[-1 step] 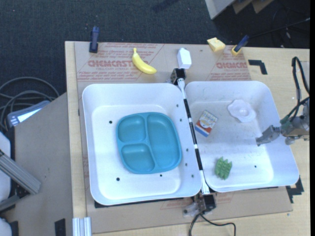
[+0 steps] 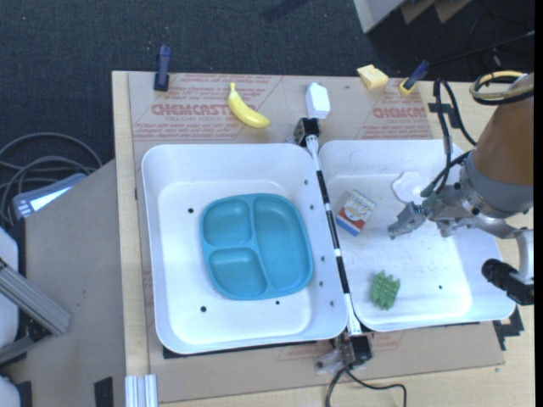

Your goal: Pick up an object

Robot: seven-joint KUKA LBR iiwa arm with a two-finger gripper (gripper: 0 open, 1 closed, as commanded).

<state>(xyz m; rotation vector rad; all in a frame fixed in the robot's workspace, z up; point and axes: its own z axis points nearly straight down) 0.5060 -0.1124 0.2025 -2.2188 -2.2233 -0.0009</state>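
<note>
The arm is cut off at the 3 o'clock edge. Its gripper hangs over the right bin; whether it is spread or closed is unclear. The small carton lies at its 9 o'clock, the green toy at 6.

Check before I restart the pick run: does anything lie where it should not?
Yes. A banana and a yellow block lie on the bench behind the bins, outside both. The blue tray sits slightly askew in the left bin.

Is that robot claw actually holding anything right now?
Nothing shows between the gripper fingers. It hangs in the right bin, apart from the small box and the green object.
</note>
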